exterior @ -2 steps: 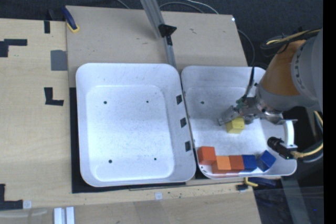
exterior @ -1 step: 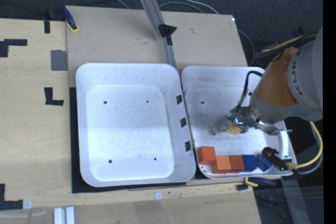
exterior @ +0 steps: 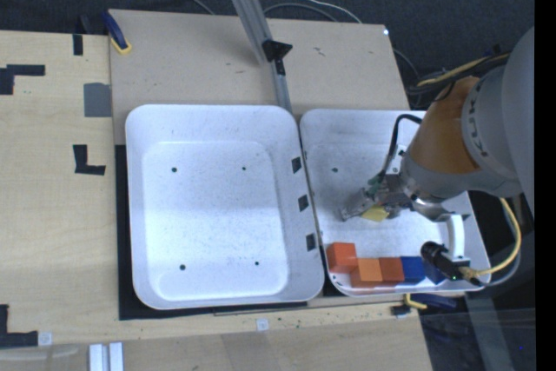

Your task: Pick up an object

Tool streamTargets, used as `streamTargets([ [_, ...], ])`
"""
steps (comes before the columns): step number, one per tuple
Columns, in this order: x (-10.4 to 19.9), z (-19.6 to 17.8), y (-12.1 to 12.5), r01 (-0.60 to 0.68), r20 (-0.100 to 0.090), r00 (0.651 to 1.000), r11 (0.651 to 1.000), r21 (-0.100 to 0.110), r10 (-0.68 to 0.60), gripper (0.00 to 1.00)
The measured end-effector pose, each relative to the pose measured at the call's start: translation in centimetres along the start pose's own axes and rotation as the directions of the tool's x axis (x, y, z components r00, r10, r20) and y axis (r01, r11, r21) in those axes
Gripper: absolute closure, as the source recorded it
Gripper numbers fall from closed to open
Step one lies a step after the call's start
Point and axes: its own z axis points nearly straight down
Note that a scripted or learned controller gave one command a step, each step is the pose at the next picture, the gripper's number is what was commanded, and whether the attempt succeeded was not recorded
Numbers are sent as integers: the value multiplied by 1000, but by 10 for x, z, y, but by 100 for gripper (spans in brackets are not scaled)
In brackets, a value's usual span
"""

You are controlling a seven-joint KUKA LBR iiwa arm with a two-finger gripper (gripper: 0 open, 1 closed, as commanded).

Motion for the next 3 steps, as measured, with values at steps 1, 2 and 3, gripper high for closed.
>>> streamTargets([
  [1, -38, -54, 10, -4, 4, 1000, 1000, -6, 4, 0],
  [2, 6, 0, 34, 1, 5, 1000, 1000, -5, -1, 0],
  [3, -10, -17, 8, -4, 2, 1000, 1000, 0, 4, 0],
])
